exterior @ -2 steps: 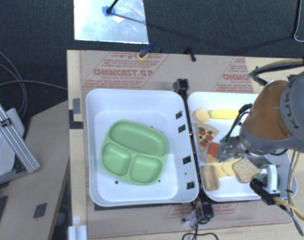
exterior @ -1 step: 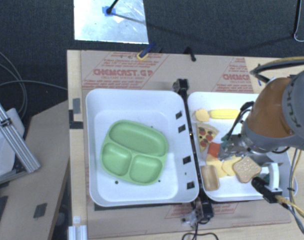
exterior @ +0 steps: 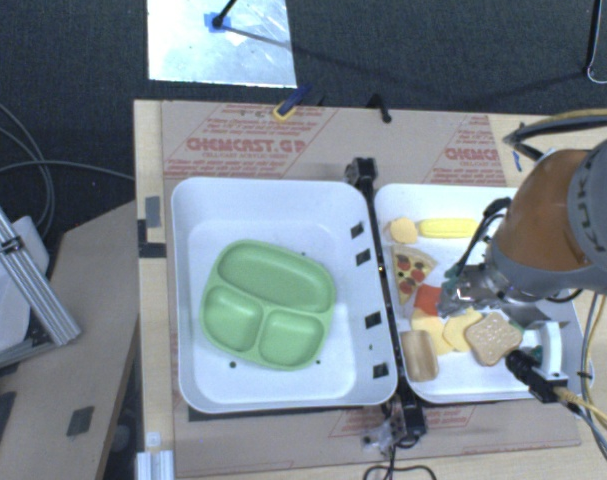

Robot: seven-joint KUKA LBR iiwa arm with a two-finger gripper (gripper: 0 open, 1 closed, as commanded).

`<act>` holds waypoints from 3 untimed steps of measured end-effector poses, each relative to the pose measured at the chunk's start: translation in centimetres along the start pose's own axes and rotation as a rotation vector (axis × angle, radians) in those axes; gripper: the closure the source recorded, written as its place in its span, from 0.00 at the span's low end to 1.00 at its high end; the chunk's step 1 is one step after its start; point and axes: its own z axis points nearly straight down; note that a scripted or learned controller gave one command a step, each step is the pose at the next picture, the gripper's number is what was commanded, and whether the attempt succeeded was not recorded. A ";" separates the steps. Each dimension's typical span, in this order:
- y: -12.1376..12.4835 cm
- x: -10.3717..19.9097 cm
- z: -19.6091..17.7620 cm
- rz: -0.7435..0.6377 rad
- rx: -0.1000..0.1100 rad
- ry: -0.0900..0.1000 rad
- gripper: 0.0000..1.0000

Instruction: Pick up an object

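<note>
The gripper (exterior: 461,296) is hovering low in the right bin (exterior: 463,391), over the red piece (exterior: 427,299) beside the pizza slice (exterior: 412,269); its opening I cannot tell. Centring on 1 toy before descending is looking wise.

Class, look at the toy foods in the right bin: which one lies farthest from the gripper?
The corn cob, long and yellow, lying along the far wall of the right bin. The other foods cluster closer to the gripper.
</note>
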 end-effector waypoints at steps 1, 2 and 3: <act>-0.9 -3.5 5.1 0.004 0.000 -0.002 1.00; 1.3 2.6 -5.2 -0.009 -0.008 0.001 1.00; 0.9 2.2 -4.6 -0.001 0.003 -0.001 0.00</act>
